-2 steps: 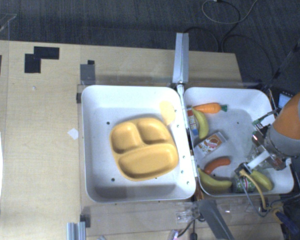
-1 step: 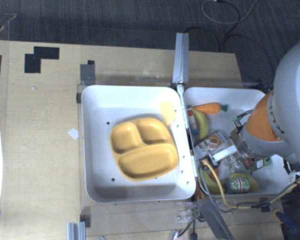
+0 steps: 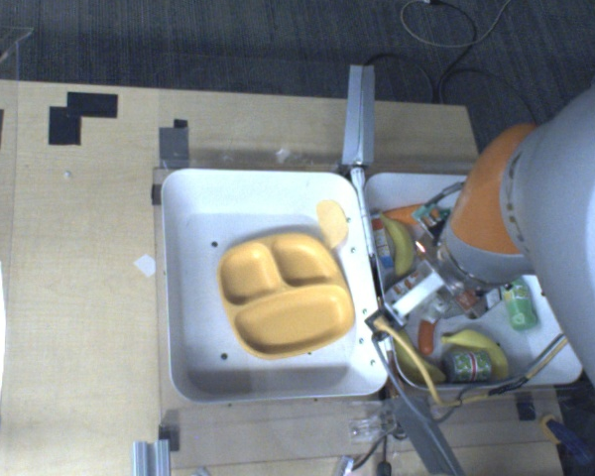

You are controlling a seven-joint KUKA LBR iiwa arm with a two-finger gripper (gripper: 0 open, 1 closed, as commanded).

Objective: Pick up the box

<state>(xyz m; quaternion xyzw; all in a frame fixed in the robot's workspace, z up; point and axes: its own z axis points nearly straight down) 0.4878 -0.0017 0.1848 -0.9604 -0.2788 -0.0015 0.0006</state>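
Grey robot arm (image 3: pixel 575 216) with its orange band reaches down into the right white bin (image 3: pixel 560 365), where the end effector (image 3: pixel 423 296) sits low among the clutter; whether it is open or closed cannot be told. Just beside it lie two yellow bananas (image 3: pixel 399 246), one green can (image 3: pixel 466 365), one green bottle (image 3: pixel 519 305) and what looks like the narrow red-and-white printed box (image 3: pixel 381 248) along the bin's left wall. On the desk (image 3: pixel 79 266), the left white bin (image 3: pixel 183 296) holds one yellow three-compartment plastic plate (image 3: pixel 283 291) and one pale yellow oval piece (image 3: pixel 330 222).

Yellow tray (image 3: pixel 286 294), white bin (image 3: pixel 183 296), green can (image 3: pixel 467 365), possibly green bottle (image 3: pixel 519 305).
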